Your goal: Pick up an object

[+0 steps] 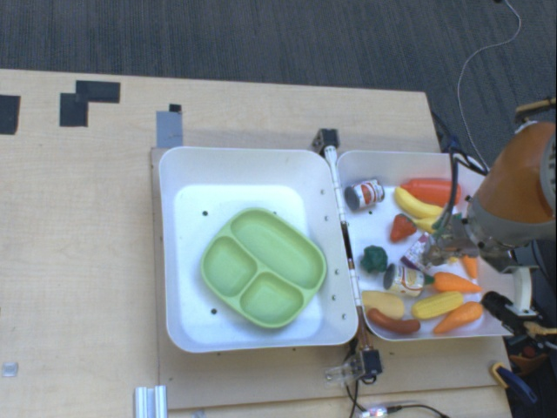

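The right white bin [383, 165] holds several toy foods: a small can [364, 193], a yellow banana [416, 205], a red pepper [425, 186], a red piece [401, 227], a green broccoli [374, 258], an orange carrot [454, 281], a yellow corn cob [438, 304] and a brown sausage [393, 324]. My gripper [426, 252] is lowered into this bin's middle, just above a small white and purple item [412, 274]. The arm's grey and orange wrist [518, 190] hides the bin's right side.
The left white bin [183, 233] carries a light green divided plate [264, 266]. A pale yellow piece [383, 302] and a second orange carrot [459, 318] lie at the right bin's front. Cables and clips sit at the bench's front edge [361, 368].
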You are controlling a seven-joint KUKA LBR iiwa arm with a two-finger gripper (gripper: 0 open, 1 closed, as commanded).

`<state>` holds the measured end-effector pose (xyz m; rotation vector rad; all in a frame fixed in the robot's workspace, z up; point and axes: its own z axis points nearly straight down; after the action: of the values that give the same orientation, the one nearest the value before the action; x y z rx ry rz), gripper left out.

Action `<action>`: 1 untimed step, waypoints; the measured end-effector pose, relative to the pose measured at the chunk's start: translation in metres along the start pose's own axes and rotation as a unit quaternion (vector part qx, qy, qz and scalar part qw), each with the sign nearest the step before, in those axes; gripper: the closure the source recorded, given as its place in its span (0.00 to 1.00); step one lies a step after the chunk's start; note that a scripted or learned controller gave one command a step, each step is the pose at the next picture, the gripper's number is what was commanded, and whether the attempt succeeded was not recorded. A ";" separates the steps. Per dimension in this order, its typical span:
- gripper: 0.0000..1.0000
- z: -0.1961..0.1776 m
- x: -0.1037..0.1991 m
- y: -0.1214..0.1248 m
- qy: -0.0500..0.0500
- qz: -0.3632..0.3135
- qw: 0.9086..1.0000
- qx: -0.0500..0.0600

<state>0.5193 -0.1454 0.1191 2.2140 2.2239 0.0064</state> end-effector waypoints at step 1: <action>0.00 0.000 0.000 0.000 0.000 0.000 1.000 0.000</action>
<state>0.5192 -0.1454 0.1191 2.2141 2.2243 0.0062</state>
